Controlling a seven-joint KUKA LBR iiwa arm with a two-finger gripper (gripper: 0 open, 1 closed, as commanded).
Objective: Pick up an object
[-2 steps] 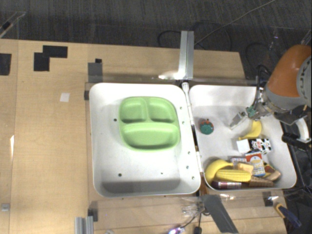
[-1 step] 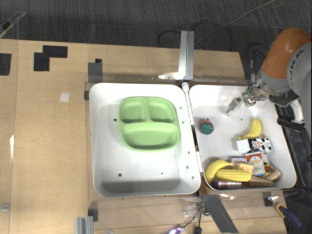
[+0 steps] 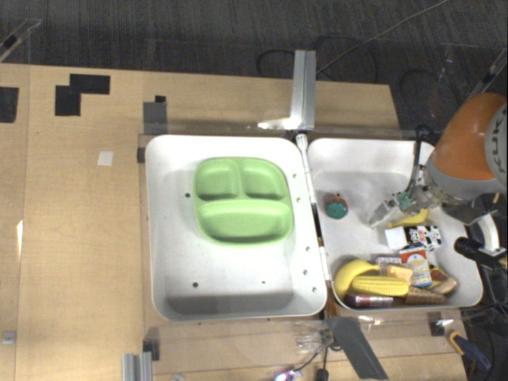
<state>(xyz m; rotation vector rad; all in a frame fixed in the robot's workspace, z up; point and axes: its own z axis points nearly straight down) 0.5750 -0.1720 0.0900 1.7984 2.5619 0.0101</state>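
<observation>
Two white bins [image 3: 171, 213], gripper [image 3: 401, 205] blurred, arm [image 3: 472, 153] cut off right

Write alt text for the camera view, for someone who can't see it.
A grey robot arm reaches from the right into the right bin, its gripper low among clutter including a banana. The left bin holds a green divided plate.

You have a green three-compartment plate [image 3: 242, 199] lying flat mid left bin. In the right bin: a small teal and red ball-like item [image 3: 337, 207] near its left wall; a banana [image 3: 359, 277], a corn cob [image 3: 379, 286] and cartons [image 3: 415, 248] heaped along its front edge.
</observation>
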